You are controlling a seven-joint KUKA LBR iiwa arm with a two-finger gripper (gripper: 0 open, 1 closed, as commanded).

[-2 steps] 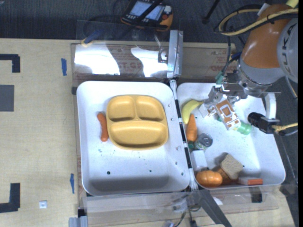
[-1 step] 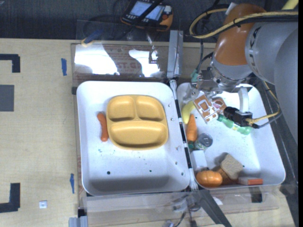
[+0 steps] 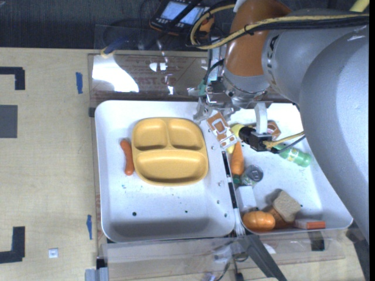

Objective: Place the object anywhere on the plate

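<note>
Hovering over the right bin's (image 3: 328,206) left edge: gripper (image 3: 225,130), finger state unclear. Lying just below it: carrot (image 3: 237,160). Sitting in left bin (image 3: 111,204): plate (image 3: 170,150).

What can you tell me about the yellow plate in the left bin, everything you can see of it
The yellow plate is a rounded-rectangle tray that looks like matte plastic, split by raised ridges into three compartments: two smaller ones at the far side and one wide one nearer the camera. It lies flat and right side up on the floor of the left bin, toward the far half. All three compartments hold nothing. A small orange sausage-shaped piece lies along its left edge, close enough that I cannot tell whether they touch.
</note>
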